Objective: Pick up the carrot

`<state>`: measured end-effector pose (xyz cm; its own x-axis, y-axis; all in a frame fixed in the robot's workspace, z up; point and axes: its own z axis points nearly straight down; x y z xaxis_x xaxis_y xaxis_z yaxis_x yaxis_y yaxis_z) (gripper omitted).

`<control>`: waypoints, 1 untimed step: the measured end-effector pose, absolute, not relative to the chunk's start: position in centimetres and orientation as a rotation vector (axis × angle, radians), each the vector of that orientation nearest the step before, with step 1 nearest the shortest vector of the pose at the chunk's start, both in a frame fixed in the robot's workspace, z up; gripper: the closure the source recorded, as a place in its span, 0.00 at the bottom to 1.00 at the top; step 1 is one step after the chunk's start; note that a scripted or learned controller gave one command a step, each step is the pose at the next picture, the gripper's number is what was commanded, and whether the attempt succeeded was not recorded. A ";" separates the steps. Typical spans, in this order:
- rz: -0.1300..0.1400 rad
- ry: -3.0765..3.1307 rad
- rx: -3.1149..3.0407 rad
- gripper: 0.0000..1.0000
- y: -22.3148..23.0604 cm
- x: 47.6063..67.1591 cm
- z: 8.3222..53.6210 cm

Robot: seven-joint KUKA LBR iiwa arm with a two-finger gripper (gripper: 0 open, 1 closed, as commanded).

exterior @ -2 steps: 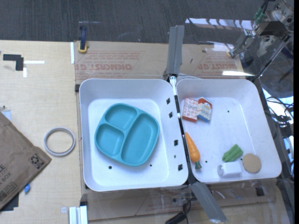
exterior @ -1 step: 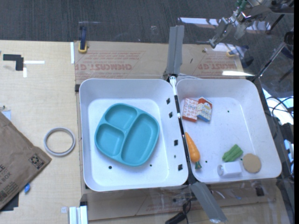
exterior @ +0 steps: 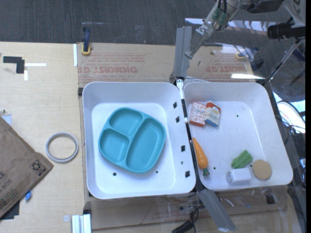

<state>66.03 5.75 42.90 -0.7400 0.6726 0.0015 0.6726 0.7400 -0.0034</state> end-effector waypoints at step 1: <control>0.003 -3.043 -0.772 0.00 15.5 63.6 38.8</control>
